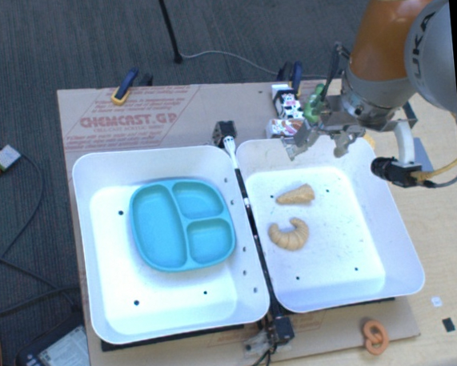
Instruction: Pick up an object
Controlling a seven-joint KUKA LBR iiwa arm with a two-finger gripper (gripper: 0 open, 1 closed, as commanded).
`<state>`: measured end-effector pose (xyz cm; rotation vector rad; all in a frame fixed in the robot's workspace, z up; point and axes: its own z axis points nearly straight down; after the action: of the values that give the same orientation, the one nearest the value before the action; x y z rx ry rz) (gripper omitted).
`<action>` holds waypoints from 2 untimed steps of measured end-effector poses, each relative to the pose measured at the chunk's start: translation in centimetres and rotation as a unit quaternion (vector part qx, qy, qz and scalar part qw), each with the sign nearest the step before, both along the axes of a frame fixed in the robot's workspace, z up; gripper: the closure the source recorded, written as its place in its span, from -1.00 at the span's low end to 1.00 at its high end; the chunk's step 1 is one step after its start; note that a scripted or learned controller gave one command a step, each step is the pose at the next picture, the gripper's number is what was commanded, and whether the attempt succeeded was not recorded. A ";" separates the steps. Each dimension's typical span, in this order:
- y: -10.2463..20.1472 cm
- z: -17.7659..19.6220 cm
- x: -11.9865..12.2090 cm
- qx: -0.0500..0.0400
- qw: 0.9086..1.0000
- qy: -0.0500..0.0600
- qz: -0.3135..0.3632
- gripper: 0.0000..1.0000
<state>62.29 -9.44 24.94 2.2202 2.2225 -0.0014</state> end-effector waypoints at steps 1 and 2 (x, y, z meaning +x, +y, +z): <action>-1.8 -15.9 -4.2 0.000 1.000 -0.001 -0.001 -1.00; -0.7 -16.1 -10.4 -0.001 1.000 -0.006 -0.001 -1.00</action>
<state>51.86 -10.13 8.84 2.2155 2.2128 0.0085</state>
